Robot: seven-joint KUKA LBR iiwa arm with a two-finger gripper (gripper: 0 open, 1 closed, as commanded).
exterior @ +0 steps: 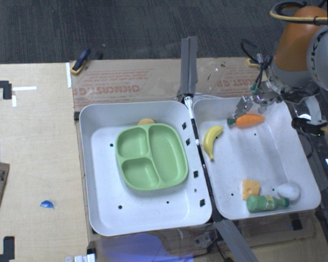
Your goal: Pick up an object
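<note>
**Carrot at the far wall, gripper right over it**

Nearest the camera, along the front wall of the right bin (302, 148), lie a green bottle (266, 203), a white egg-shaped piece (288, 191) and a yellow cheese wedge (250, 188), close together. Farther back a banana (211, 140) lies beside the wall shared with the left bin (98, 175), and a carrot (249, 119) lies crosswise near the far wall.

The gripper (249, 104) hangs just above the carrot, so that looks like the thing to be picked. Whether its fingers are spread or closed I cannot tell; the metal parts blur together there, and nothing shows the carrot being held.

By its look the carrot is a light, hard plastic toy, smooth and tapered, likely to roll or squirt out of a pinch. Taking it across the thicker middle seems safest. The far wall stands close behind it, leaving little room on that side; the banana is near but apart.

A green divided plate (152, 155) sits in the left bin, with a small yellow thing (146, 121) peeking behind it. On the counter (33, 151) lies a small blue piece (46, 204).
</note>
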